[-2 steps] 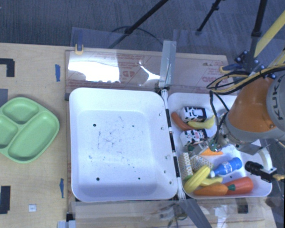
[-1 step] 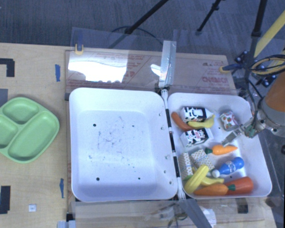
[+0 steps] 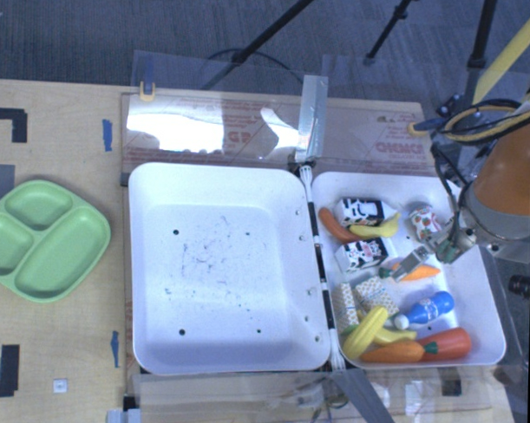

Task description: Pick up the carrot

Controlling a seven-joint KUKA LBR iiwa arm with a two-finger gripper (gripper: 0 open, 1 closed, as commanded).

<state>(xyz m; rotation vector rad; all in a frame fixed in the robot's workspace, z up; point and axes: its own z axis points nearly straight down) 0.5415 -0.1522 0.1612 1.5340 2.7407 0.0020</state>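
Orange carrot (image 3: 422, 273) in right bin (image 3: 491, 331), just left of pincer (image 3: 448, 247), pincer's grip state unclear

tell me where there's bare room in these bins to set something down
The left bin has an open floor from wall to wall. The right bin is crowded: bananas, a carrot, a blue bottle and more, with the gripper above.

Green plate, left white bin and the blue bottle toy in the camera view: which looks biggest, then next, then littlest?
1. Left white bin, clearly the biggest.
2. Green plate, with its three sections.
3. Blue bottle toy, the littlest, lying in the right bin among the other toys.
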